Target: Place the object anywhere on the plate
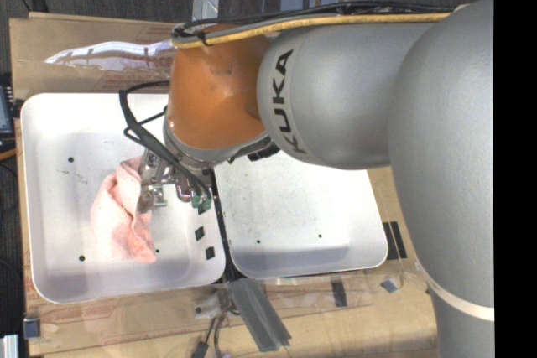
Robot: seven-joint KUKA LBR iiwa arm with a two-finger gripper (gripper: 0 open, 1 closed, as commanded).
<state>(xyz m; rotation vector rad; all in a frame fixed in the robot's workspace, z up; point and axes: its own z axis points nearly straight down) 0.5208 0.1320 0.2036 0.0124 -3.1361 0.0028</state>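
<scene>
A crumpled pink cloth (117, 215) lies in the left white bin (50, 180), toward its middle. My gripper (154, 194) hangs low over the left bin, right at the cloth's upper right edge; whether it touches the cloth I cannot tell. The orange band and grey wrist of the arm (218, 96) hide the back right part of that bin.
The right white bin (319, 222) sits beside the left one, its far part covered by the arm. A few small dark bits (201, 232) lie near the left bin's right wall. Brown cardboard and a crinkled plastic sheet (109, 54) lie behind the bins.
</scene>
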